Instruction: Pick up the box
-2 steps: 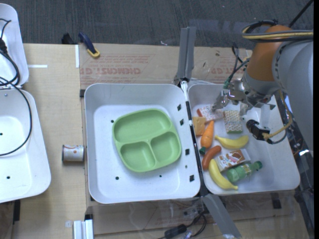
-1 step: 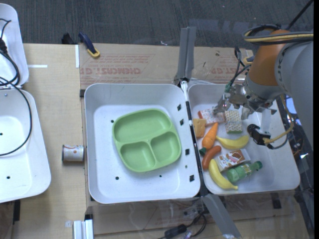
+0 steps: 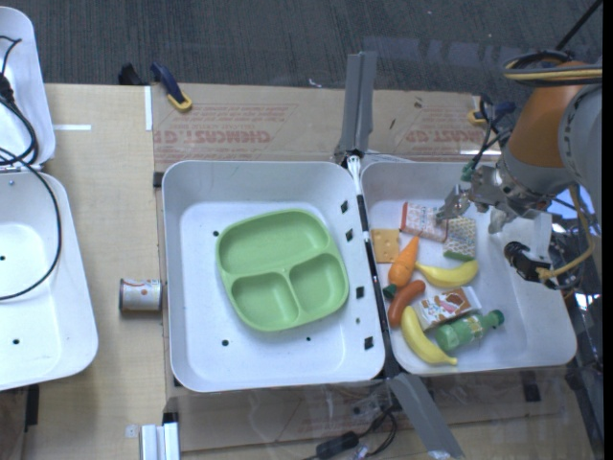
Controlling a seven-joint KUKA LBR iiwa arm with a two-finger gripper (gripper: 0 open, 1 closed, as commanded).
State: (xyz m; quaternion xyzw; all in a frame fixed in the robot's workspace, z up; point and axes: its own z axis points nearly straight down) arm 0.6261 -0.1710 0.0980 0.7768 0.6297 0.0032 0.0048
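A: Where is the box (image 3: 445, 307)?
B: It lies flat in the right bin (image 3: 546, 348), in the lower middle part. It touches the green bottle (image 3: 471, 329), and one banana (image 3: 424, 338) curves just beside its left and lower side.
A: What more is near it?
B: A second banana (image 3: 447, 274) is just above it. A carrot (image 3: 404, 260) and a red pepper (image 3: 404, 302) are at its left. Higher in the bin are a cracker (image 3: 385, 245), a red packet (image 3: 421, 220) and a sponge (image 3: 461, 239).
A: And the tool (image 3: 456, 208)?
B: It hangs over the upper part of this bin, near the packet and the sponge, well apart from the box. I cannot tell how far it is open, and I see nothing in it.
A: The left bin (image 3: 187, 276)?
B: It has a green tray (image 3: 281, 268). On the desk (image 3: 105, 161), just left of this bin, a small can (image 3: 141, 295) lies on its side.
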